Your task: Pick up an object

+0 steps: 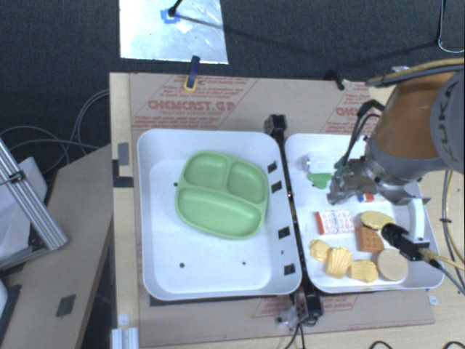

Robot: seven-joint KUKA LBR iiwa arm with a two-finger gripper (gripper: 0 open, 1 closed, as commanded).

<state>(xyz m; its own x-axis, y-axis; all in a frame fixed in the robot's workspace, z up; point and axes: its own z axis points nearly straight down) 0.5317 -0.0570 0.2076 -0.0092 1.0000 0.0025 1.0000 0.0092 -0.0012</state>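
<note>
The right bin holds several small food pieces. My gripper hangs low over its upper middle, with the grey and orange arm behind it. Just to its left lie a green piece and a white piece. Right below it lies a red and white packet. Further toward the front are a brown square wafer, a yellow oval piece, three yellow lumps and a round beige biscuit.
The left bin holds a green divided plate. A black divider with clips runs between the bins. Cardboard lies under both bins, and a shiny metal sheet lies beyond them.
</note>
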